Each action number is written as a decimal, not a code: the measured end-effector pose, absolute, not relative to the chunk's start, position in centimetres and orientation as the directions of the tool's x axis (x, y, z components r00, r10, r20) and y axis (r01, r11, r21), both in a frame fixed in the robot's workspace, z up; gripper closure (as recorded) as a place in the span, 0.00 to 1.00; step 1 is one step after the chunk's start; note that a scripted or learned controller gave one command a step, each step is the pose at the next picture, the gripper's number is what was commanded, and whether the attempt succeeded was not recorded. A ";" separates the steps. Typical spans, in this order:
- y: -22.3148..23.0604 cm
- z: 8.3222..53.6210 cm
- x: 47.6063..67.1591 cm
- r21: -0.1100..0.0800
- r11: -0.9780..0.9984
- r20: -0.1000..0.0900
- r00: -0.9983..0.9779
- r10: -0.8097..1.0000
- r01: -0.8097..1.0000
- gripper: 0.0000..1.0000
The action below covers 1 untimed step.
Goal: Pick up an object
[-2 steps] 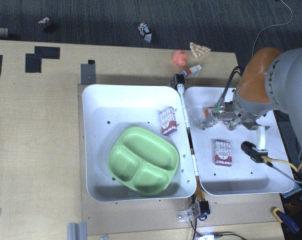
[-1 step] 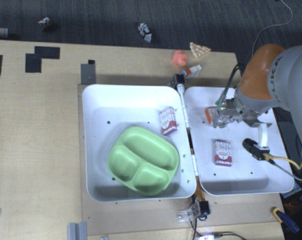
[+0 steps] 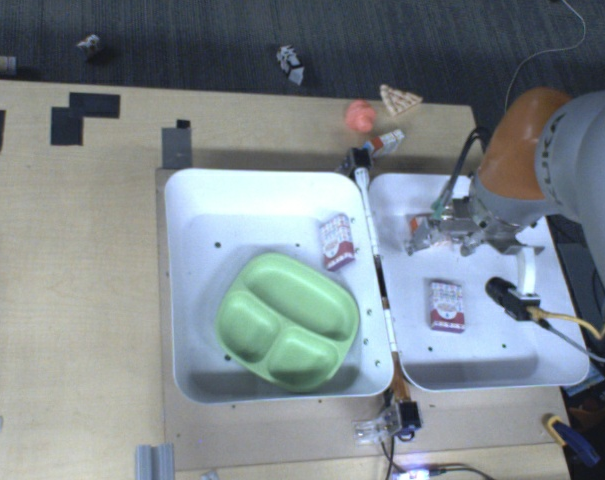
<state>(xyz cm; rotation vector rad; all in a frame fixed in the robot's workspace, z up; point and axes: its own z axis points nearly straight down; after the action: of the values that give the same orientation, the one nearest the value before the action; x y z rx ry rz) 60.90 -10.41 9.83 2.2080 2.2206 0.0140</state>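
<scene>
Okay, I'm looking down on a pale wooden bench (image 3: 72, 298) with dark carpet (image 3: 232, 18) beyond its far edge, a few small bits scattered on it. Two white bins sit side by side. The left bin (image 3: 197, 218) carries a green divided plate (image 3: 287, 318) tilted against its near wall, and a small red-and-white packet (image 3: 336, 241) at one o'clock from the plate. In the right bin (image 3: 557, 363), a second red-and-white packet (image 3: 445, 304) lies flat, near centre. The gripper (image 3: 422, 233) hovers at eleven o'clock from that packet, apart from it; whether it's open or closed I cannot tell. An orange ball (image 3: 360, 116) rests on the bench at twelve o'clock.
</scene>
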 end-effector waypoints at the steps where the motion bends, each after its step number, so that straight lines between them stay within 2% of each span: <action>1: -8.7 8.6 59.7 0.007 0.004 -0.001 -0.004 1.000 1.000 0.00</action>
<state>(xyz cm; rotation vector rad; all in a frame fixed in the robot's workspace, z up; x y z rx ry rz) 59.66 -8.70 8.65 2.2126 2.2225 0.0066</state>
